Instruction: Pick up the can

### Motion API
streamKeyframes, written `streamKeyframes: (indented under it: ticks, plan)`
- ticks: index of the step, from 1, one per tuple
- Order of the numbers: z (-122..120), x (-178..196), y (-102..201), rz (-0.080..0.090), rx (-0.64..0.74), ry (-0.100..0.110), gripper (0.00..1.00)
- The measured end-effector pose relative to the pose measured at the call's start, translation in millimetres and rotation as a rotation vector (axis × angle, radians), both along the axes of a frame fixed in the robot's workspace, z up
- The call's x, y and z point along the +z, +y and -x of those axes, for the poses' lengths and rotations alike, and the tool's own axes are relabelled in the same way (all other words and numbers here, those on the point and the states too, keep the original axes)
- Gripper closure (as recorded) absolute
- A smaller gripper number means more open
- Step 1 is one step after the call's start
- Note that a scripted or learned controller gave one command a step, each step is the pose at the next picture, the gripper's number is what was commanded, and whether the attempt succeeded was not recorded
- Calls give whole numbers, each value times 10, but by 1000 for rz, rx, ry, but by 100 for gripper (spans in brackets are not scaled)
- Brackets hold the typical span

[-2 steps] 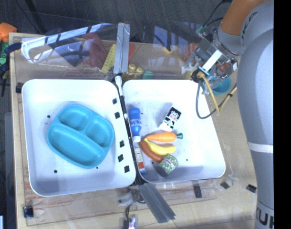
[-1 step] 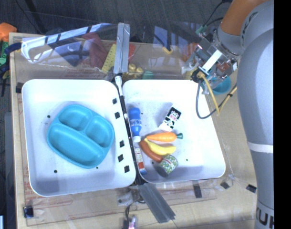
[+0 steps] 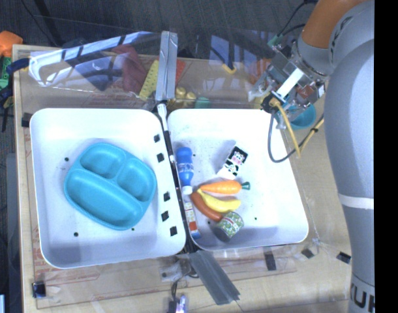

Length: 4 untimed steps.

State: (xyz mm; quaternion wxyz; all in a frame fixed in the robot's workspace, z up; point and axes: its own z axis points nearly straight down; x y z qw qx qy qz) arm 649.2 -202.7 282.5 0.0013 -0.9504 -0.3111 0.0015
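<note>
The can (image 3: 230,225) is small, with a green patterned label and a silver end. It lies on its side near the front edge of the right bin (image 3: 277,194), just in front of the banana. My gripper (image 3: 291,96) hangs over the far right corner of that bin, well behind the can and to its right, and apart from it. A blue round thing (image 3: 306,115) shows just below the gripper at the bin's rim; I cannot tell whether it is held.
In the right bin, a carrot (image 3: 220,187), a banana (image 3: 220,203) and a reddish piece crowd the can's far side. A blue bottle (image 3: 184,165) lies along the left wall and a black-and-white box (image 3: 234,160) sits mid-bin. The left bin (image 3: 49,142) holds a blue divided plate (image 3: 111,184).
</note>
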Motion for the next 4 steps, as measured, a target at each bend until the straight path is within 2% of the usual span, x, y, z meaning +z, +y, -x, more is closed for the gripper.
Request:
streamKeyframes:
  ticks: [1,2,3,4]
  plan:
    - [58,-1193,486,-1,12,3,0]
    - [55,-1096,495,-3,18,5,100]
    - [49,-1375,91,-1,-71,2,100]
    - [-17,-1550,-45,1,-214,-4,100]
